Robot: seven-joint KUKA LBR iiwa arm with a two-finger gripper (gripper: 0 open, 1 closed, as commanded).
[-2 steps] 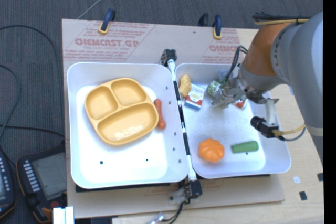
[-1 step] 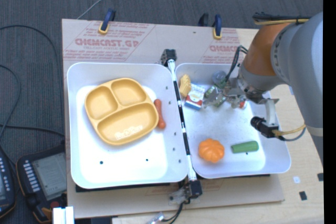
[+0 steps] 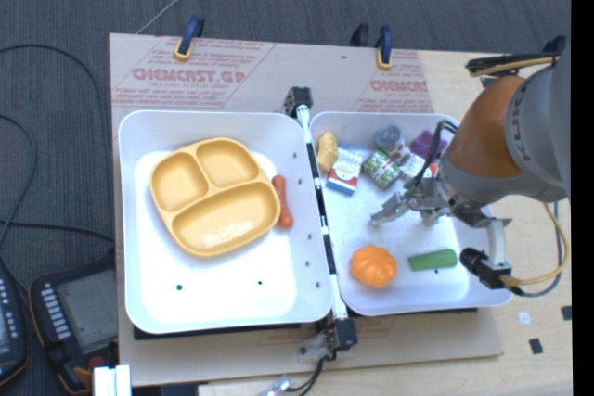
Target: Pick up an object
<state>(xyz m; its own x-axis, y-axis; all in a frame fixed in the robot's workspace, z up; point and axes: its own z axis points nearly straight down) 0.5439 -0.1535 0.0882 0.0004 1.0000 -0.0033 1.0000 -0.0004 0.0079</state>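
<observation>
1. Honestly, looks like spread fingers (image 3: pixel 379 217) on the gripper (image 3: pixel 408 212), metal tips apart with nothing pinched between, just bare white floor underneath. Hard to be fully sure at this slant.
2. Hovering low in the right bin (image 3: pixel 408 303), roughly mid-floor, between the snack clutter at the back and the two loose pieces at the front.
3. Closest fair targets: orange pumpkin (image 3: pixel 373 265) near the front left of that bin, and green stick (image 3: pixel 432 261) just beside, front right. Neither touched yet.
4. Guessing a light, hollow plastic toy for the pumpkin: rounded, ribbed, probably slick, so likely to squirt out of a shallow pinch. Better to straddle the widest part, low across the middle, and close squarely.
5. Green stick probably easier: flat-lying, narrow, stiff-looking; grab across the short side.
6. Further back: green packet (image 3: pixel 380 168), red-and-white carton (image 3: pixel 345 172), crowded together, riskier.
7. Over in the left bin (image 3: pixel 213 315): yellow divided plate (image 3: pixel 215 195) with a small orange sausage (image 3: pixel 283 201) at the edge, well apart from the gripper.
</observation>
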